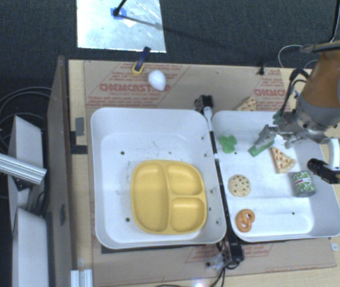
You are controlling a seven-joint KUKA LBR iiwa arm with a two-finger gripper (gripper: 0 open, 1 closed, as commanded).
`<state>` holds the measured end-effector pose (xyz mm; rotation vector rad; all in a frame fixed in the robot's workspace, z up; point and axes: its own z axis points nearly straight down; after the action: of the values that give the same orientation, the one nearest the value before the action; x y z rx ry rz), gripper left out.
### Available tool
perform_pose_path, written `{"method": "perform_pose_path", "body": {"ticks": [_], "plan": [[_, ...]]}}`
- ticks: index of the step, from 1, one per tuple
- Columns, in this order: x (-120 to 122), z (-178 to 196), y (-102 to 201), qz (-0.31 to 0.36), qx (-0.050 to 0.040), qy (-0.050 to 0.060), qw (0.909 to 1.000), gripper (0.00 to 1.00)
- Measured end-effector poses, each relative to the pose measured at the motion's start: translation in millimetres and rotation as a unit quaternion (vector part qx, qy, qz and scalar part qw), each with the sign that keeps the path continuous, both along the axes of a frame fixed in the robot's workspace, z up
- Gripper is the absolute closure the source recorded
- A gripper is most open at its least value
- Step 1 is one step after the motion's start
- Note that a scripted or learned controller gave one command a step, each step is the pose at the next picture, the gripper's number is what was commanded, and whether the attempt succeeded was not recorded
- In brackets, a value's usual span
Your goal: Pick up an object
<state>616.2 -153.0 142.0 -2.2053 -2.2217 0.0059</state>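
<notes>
— Gripper (267, 137) first: where does it sit against the pizza slice (282, 159)?

— Just up and to the left of the slice, over the right bin (325, 220). It is at the end of the arm (330, 85), which reaches in from the slice's right and shows its orange band there.

— Spread or closed?

— I cannot tell. From this slant its tip runs into a green piece (257, 149), and the gap is not readable.

— So is that green piece held?

— It lies tilted just left of the slice, touching or overlapping the gripper's tip. Whether it is actually gripped, I cannot say.

— What else lies around the slice?

— A green blob (226, 142) lies farther left, near the bin's wall. A round cookie (239, 185) is down and to the left of the slice. A pretzel (245, 219) lies lower again, well apart from the slice. A small green can (303, 183) sits just down and to the right of it.

— And farther out?

— Well to the left of the slice and a little lower, the left bin (116, 130) holds a yellow divided tray (170, 195). Up and to the left of the slice, a pale wedge (247, 104) lies just outside the right bin's rim. Farther the same way, a white ball (156, 79) rests on the cardboard (116, 88) outside both bins.
</notes>
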Motion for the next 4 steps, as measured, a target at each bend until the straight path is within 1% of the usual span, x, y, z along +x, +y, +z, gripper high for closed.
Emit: {"method": "perform_pose_path", "body": {"ticks": [1, 2, 3, 4], "plan": [[-14.6, -61.1, 50.1, 0.0, -0.0011, -0.003, 1.0, 0.0], [36.5, 31.4, -0.9, -0.004, -0.0053, -0.013, 0.9999, 0.0], [16.4, -62.4, -4.4, -0.004, -0.0022, -0.003, 1.0, 0.0], [8.2, -22.1, -16.3, -0.003, -0.0033, -0.007, 1.0, 0.0]]}}
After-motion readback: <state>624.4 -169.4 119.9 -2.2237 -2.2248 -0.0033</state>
